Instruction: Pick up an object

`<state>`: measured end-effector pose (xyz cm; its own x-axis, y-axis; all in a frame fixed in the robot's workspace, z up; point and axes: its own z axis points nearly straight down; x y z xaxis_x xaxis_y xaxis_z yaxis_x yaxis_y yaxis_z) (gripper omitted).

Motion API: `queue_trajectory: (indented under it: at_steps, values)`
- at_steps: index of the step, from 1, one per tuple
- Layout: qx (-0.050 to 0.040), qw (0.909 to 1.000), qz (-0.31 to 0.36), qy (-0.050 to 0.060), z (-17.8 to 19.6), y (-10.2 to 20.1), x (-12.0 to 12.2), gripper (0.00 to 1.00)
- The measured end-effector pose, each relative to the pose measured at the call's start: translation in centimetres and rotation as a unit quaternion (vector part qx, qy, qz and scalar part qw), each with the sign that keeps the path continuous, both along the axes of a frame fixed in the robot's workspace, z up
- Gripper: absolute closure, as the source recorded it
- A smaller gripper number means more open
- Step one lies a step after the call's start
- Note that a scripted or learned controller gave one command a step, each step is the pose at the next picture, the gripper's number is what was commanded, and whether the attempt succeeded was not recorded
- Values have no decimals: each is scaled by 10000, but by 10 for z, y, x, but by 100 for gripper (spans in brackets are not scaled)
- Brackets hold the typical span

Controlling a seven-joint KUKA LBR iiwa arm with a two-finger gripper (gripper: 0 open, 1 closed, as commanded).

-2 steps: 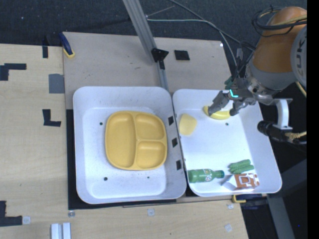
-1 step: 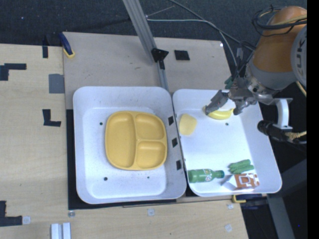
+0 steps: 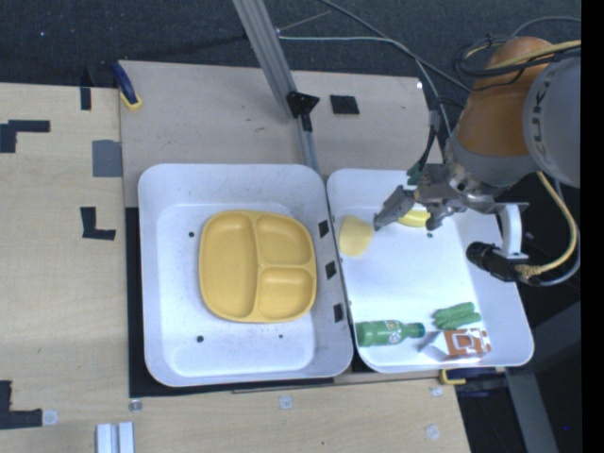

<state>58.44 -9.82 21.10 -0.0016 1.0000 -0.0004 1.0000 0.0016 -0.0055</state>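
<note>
The bench (image 3: 217, 111) carried two shallow white bins side by side. The left bin (image 3: 160, 253) held one thing, a yellow divided tray (image 3: 257, 264) with three compartments and rounded corners, smooth and plastic-looking, lying flat near the middle with bare white floor all round it, widest along the near and left sides. A grey pole (image 3: 269, 45) slanted down from the top edge to the bench just behind the gap between the bins.

The right bin (image 3: 514, 343) held more. A pale yellow rounded lump (image 3: 355, 237) sat close to its left wall. Just to the right of that lump hung the end effector (image 3: 408, 213), its two dark fingers spread apart, with a small bright yellow object (image 3: 413, 219) lying between or just beneath them; whether it was touched could not be told. The middle of this bin's floor lay open. Along the near edge lay a green bottle (image 3: 387, 331) on its side, a green ridged piece (image 3: 455, 315) to its right, and a white and orange carton (image 3: 462, 343) near the front right corner, all close together, leaving little room there
</note>
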Motion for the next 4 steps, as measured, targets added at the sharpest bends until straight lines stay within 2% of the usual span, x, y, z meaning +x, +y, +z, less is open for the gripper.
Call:
queue_trajectory:
  at_steps: [1, 2, 3, 4]
  values:
    - [-1, 10000, -6, 2, -51, -9, -4, 0]
    - [5, 10000, -1, 14, -107, -3, -15, 0]
    - [4, 10000, 4, -5, -94, -3, -14, 100]
    - [1, 10000, 0, -37, -51, 3, -14, 100]
